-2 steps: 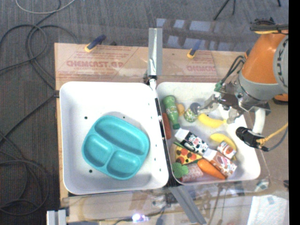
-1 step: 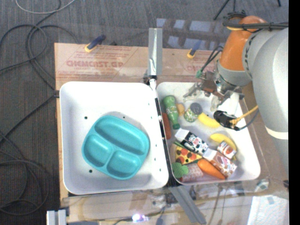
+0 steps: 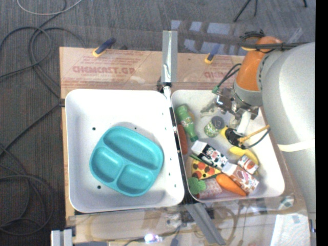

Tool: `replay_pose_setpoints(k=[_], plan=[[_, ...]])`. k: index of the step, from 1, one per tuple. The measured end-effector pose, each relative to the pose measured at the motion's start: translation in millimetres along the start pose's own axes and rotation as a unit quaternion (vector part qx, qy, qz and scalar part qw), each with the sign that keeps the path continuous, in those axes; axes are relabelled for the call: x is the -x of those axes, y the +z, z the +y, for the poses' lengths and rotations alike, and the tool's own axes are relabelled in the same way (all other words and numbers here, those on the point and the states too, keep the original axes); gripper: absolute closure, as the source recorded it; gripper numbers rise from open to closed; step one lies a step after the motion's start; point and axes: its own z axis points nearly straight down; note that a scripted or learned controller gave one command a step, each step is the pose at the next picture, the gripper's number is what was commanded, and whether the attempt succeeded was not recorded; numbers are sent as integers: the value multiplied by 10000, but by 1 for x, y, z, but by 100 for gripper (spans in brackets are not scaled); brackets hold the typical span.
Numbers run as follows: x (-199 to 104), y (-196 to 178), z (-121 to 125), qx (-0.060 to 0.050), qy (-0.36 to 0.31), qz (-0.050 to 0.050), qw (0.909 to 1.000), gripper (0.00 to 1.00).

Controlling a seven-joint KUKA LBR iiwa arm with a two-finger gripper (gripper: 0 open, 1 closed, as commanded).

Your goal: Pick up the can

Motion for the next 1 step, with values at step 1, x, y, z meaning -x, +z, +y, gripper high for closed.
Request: replay_pose_setpoints(k=[1], plan=[[0,-10,0,6,-13,-21,10000,100]])
